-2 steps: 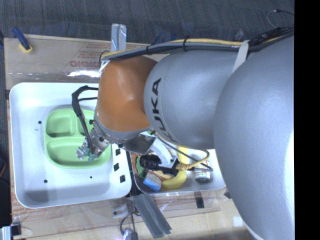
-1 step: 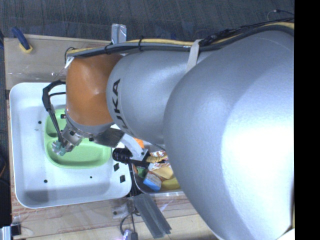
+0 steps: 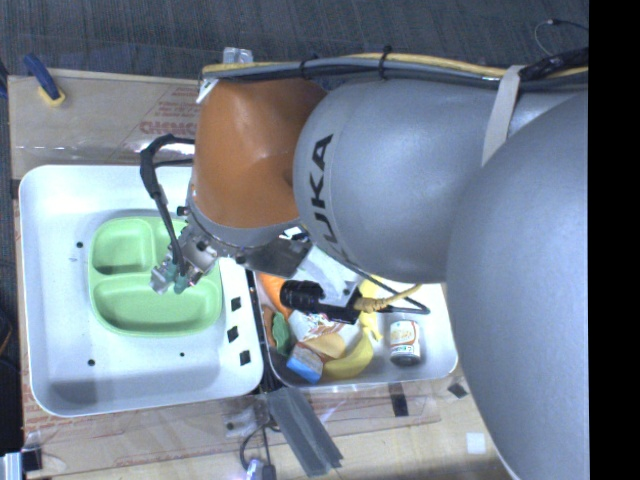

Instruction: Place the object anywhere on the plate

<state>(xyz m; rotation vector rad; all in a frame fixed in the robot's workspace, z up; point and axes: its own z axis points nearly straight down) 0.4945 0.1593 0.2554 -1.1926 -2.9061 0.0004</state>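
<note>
A light green divided plate (image 3: 130, 278) lies in the left white bin (image 3: 50, 368). My gripper (image 3: 172, 279) hangs over the plate's right side, above the rib between its two compartments. A small teal object (image 3: 181, 284) shows between the fingertips, and the fingers are closed on it. The grey arm and its orange band (image 3: 250, 158) cover the back of both bins.
The right bin (image 3: 440, 363) holds several things under the arm: a banana (image 3: 352, 360), an orange item (image 3: 274, 301), a small can (image 3: 404, 340), a blue-and-white piece (image 3: 304, 366) and a snack packet (image 3: 325, 340). A black cable (image 3: 152, 183) loops over the left bin.
</note>
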